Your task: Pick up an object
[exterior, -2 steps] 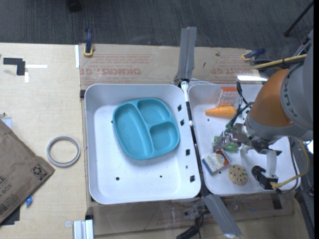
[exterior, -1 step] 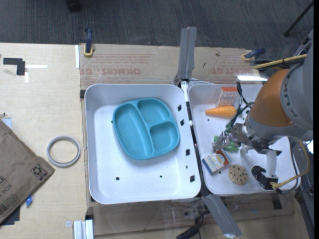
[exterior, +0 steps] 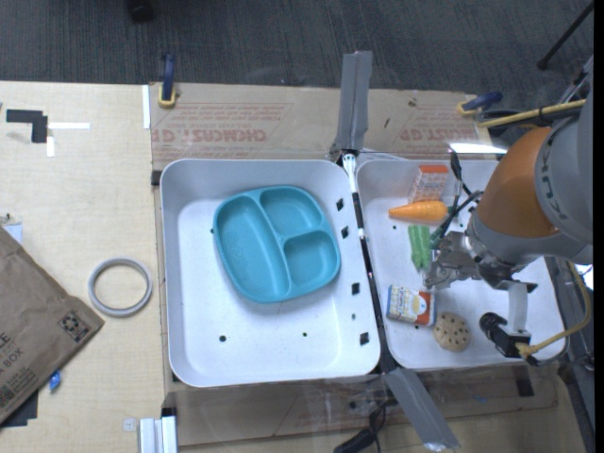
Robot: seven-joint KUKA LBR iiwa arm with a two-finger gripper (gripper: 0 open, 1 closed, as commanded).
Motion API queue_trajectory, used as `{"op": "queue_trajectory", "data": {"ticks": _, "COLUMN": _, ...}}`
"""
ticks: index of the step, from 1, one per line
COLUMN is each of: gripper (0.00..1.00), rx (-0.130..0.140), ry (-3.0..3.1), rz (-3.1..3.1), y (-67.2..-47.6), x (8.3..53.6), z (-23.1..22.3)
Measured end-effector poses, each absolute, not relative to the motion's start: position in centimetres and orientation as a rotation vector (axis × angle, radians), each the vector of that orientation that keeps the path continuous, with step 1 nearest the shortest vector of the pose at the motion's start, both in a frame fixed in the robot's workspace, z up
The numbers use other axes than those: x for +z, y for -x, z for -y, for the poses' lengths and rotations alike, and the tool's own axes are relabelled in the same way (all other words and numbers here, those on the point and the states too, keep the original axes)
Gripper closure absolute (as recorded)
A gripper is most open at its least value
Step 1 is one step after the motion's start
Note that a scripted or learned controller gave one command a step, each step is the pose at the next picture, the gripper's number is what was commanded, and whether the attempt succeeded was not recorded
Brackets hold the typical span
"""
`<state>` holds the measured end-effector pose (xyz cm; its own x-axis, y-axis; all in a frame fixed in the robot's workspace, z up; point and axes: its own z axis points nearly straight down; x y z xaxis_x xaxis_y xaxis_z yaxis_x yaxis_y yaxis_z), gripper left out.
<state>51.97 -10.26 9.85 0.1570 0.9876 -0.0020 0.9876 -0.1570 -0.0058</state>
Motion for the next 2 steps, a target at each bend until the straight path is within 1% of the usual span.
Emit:
{"op": "queue_trajectory", "data": {"ticks": 1, "gripper": 0.0, "rx": 0.009, "ry": 2.387, "rz": 2.037, "y": -52.0, "x": 9.9, "z": 10.3}}
{"op": "queue_trajectory", "data": {"ticks": 2, "gripper": 0.0, "rx": 0.003, "ry": 2.395, "rz": 2.034, "y": -57.5, "x": 12.8, "z": 12.1}}
